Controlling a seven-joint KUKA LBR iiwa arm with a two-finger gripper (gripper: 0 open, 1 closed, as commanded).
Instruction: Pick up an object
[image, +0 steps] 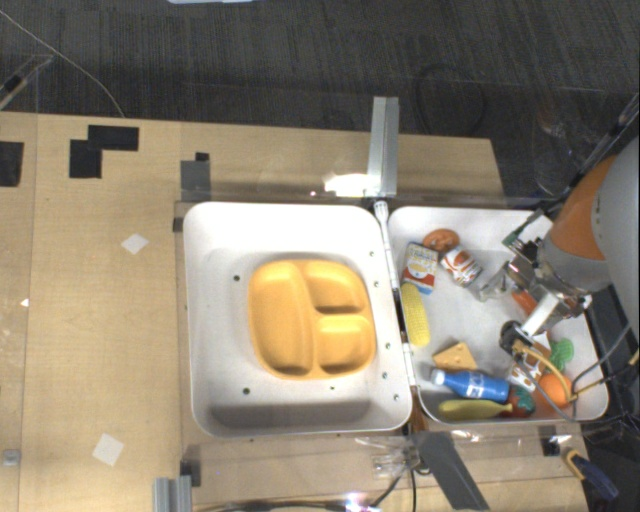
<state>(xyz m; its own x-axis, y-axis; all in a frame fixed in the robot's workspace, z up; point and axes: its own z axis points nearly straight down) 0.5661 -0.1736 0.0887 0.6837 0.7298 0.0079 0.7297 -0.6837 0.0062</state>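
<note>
My hand (497, 285) hangs over the middle of the right bin (480, 215), just beside a small red-and-white can (460, 264). I cannot tell whether it is spread or pressed together, and I see nothing held in it. Along the bin's left wall lies a corn cob (415, 313). Nearer the front are a cheese wedge (455, 355), a blue bottle (472, 383) and a banana (470, 408). The left bin (215, 300) holds a yellow divided tray (305, 315).

Corn (415, 312), a cheese wedge (456, 355) and a blue bottle (470, 383) crowd the right bin (478, 318) at left and front; its middle lies bare. A yellow tray (305, 318) occupies the left bin (215, 300).
</note>
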